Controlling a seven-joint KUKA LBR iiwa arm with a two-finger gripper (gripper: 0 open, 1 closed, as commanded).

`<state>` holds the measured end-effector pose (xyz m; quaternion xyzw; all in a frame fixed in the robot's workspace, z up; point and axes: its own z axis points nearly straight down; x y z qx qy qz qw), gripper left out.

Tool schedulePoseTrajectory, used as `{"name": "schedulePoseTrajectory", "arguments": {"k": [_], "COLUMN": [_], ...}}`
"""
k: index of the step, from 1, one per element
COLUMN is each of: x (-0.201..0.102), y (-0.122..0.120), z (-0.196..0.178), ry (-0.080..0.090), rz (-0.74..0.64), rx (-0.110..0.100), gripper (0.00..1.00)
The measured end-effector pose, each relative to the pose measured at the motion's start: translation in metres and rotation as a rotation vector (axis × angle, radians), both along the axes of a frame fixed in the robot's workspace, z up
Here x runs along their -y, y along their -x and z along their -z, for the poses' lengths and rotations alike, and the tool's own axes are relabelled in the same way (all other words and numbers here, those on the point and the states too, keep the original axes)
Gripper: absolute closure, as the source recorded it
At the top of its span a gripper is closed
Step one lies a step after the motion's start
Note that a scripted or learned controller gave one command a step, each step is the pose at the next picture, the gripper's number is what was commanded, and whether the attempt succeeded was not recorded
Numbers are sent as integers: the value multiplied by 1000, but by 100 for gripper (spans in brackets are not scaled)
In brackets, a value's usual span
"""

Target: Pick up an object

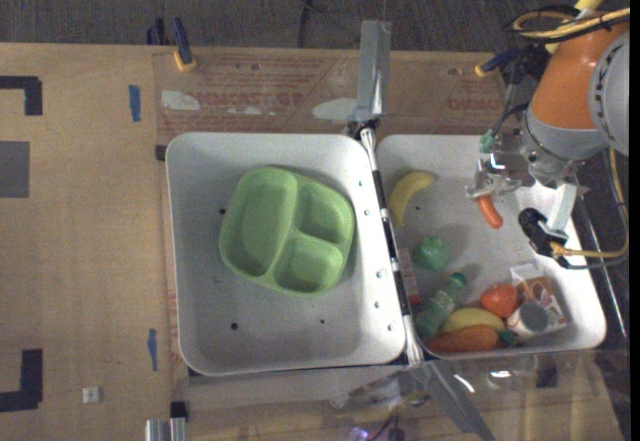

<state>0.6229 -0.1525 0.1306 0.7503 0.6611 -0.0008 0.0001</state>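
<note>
Near edge of right bin (pixel 590 324): orange carrot-like veg (pixel 463 339), yellow piece (pixel 474 318), tomato (pixel 499 300), small box (pixel 540 294), green bottle (pixel 440 303) lying w/ them. Mid-bin: green pepper (pixel 433 253). Farther: banana (pixel 409 193) by the divider. My gripper (pixel 487 191) hangs over bin's far right, fingers closed on a small orange carrot (pixel 490 212), lifted off the floor. Left bin (pixel 190 259) has green divided tray (pixel 288 228).

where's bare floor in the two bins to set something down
Left bin: a bare strip along the near and left walls, around the green tray. Right bin: a patch between the banana, the green pepper and the gripper. Its near corner is crowded with a bottle and toy food.
</note>
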Motion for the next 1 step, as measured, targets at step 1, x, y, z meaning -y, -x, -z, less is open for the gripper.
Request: {"name": "schedulePoseTrajectory", "arguments": {"k": [1], "x": [-35], "y": [-23], "z": [-87], "ry": [0], "rz": [-84], "rx": [0], "gripper": [100]}}
